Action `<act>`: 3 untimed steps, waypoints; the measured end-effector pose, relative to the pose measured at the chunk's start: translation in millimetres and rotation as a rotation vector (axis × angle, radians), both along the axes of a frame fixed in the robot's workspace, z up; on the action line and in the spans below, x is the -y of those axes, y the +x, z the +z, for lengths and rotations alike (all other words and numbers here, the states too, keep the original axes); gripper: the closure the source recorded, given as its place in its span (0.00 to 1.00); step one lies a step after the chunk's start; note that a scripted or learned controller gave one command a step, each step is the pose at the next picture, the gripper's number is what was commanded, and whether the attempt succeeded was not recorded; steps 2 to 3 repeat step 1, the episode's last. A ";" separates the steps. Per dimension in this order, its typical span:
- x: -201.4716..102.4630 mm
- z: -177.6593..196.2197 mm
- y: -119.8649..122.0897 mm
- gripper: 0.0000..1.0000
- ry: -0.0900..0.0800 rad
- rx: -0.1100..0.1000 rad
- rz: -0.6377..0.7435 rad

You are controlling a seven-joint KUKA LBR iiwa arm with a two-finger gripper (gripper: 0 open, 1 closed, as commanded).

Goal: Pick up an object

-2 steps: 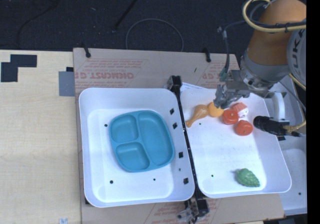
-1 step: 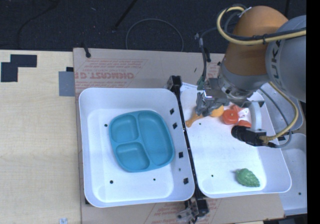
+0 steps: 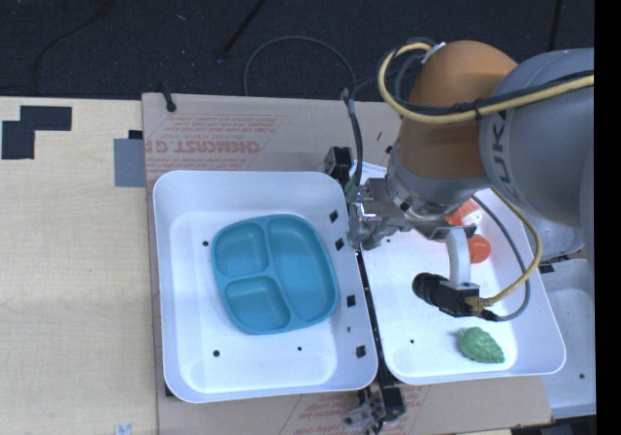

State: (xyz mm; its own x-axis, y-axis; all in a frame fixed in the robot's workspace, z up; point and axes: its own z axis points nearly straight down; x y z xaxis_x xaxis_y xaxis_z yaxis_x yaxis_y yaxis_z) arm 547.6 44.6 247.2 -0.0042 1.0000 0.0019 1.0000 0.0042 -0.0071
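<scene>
Bins sit side by side on the table [image 3: 68, 278], so working from the near edge back. Closest to the camera is a green lump [image 3: 481, 345] in the near right corner of the right bin [image 3: 417, 365]. It lies flat on bare white floor with its long axis running roughly left to right, and nothing is touching it. I'd go for that one.

The end effector [image 3: 367, 224] hangs further back, over the seam where the two bins meet, at the right bin's left wall. From there the green lump lies toward the near right, well apart, so the move is a diagonal across open bin floor and then down. I can't tell how wide the end effector is, it's too cluttered from this angle, and I see nothing held in it.

Just across the seam, the blue plate [image 3: 275, 273] lies flat in the middle of the left bin [image 3: 184, 365]. It's nearer, but it looks wide and low, probably awkward to pinch.

Further back and to the right, an orange piece [image 3: 478, 249] peeks out half hidden under the arm [image 3: 543, 132], so I can't say what it is.

Room-wise, the lump is near the bin's wall, which could crowd the approach a bit.
</scene>
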 end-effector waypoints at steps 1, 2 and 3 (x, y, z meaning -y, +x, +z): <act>-41.6 -5.1 -13.8 1.00 -0.001 0.001 -0.001; -41.6 -5.1 -13.8 1.00 -0.001 0.001 -0.001; -41.6 -5.1 -13.8 1.00 -0.001 0.001 -0.001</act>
